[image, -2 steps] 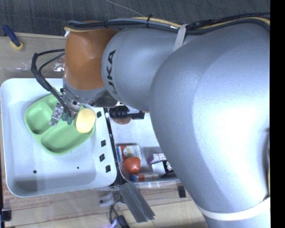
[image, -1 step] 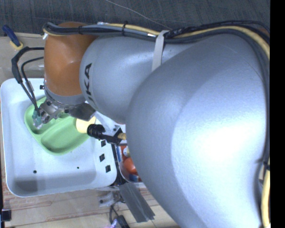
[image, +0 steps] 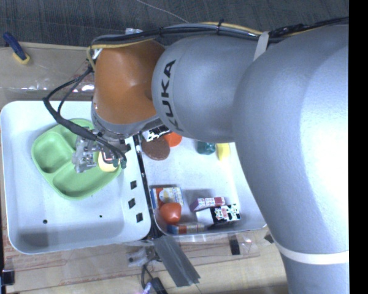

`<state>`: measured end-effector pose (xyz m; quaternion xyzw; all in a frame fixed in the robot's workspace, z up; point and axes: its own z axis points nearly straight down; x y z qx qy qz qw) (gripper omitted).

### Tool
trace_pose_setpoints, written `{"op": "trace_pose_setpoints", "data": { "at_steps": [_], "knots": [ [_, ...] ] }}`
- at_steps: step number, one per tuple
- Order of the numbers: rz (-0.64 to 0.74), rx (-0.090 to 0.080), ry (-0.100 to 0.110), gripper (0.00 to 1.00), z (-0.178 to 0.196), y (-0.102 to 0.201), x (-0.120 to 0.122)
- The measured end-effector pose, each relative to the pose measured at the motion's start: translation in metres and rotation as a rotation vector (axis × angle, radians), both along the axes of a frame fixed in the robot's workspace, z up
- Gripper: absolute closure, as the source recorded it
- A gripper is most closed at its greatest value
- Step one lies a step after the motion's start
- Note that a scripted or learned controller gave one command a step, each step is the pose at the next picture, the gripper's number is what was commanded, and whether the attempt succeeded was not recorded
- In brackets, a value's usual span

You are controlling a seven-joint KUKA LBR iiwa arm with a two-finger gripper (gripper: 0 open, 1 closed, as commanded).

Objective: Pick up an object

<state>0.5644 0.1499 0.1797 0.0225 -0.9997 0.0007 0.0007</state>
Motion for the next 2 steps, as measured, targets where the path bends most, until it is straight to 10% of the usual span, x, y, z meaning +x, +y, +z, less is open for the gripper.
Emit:
{"op": "trace_pose_setpoints", "data": {
  "at_steps": [1,2],
  "knots": [
    [0.358,0.000,-0.006,1.00,0.013,-0.073,0.009],
    [0.296,0.004,0.001,1.00,0.000,-0.003,-0.033]
  ]
}}
